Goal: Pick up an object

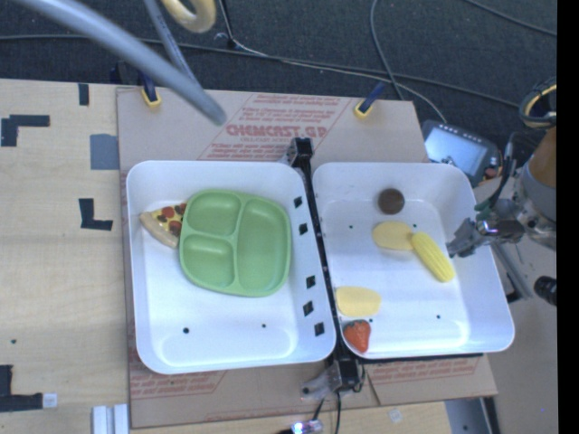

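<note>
The right bin (479, 324) holds a brown ball (391, 201), a pale yellow piece (393, 235), a corn cob (432, 255), a second yellow piece (357, 300) and a red strawberry (358, 334). My gripper (468, 237) hangs at this bin's right rim, just right of the corn cob and apart from it. Nothing shows in its grasp. In the left bin (217, 346) lies a green divided plate (236, 242), with a pizza slice (163, 221) tucked against its left edge.
Both bins rest on a cardboard sheet (271, 120) on the wooden bench. A black divider with clips (310, 242) runs between the bins. Cables cross the dark floor behind, and a grey tube (109, 34) slants across the top left.
</note>
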